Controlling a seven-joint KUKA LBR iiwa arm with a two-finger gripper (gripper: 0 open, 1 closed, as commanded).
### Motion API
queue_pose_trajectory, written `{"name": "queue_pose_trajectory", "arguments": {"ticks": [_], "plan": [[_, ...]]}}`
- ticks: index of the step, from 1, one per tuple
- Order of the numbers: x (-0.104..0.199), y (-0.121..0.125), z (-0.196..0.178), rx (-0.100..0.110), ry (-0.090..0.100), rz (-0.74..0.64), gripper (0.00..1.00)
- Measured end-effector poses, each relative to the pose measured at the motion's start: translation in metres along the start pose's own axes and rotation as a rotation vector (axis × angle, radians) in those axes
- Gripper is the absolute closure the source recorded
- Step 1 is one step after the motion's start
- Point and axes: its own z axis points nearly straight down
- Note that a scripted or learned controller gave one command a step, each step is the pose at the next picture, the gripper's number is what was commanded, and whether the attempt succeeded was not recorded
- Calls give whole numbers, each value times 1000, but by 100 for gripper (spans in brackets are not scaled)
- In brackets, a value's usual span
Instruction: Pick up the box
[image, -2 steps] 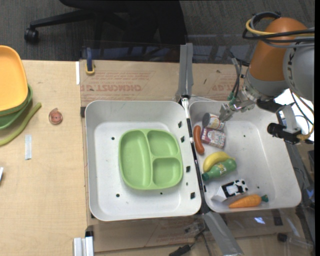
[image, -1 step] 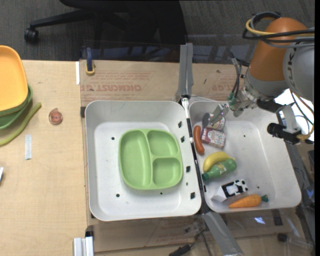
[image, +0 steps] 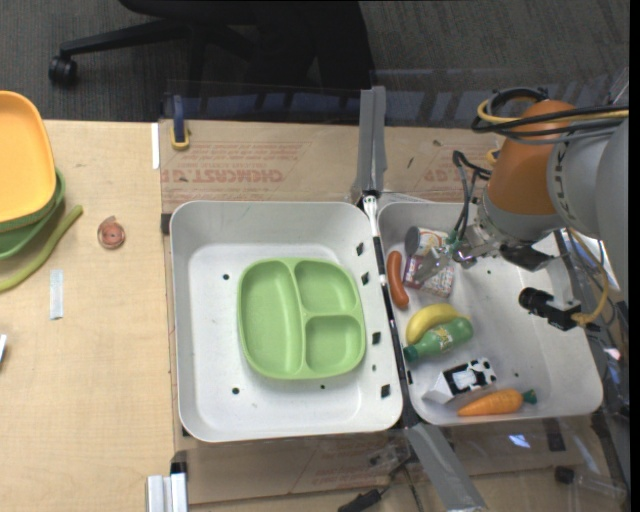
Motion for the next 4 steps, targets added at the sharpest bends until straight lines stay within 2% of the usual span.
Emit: {"name": "queue_pose_trajectory", "arguments": {"ticks": [1,2,3,4], "plan": [[-1,-15,5,5,6,-462,0],[-3,-15,-5,3,3,-457,100],[47,34,-95,4,1,-300,100],[99,77,-157,5,4,-395,100]]}}
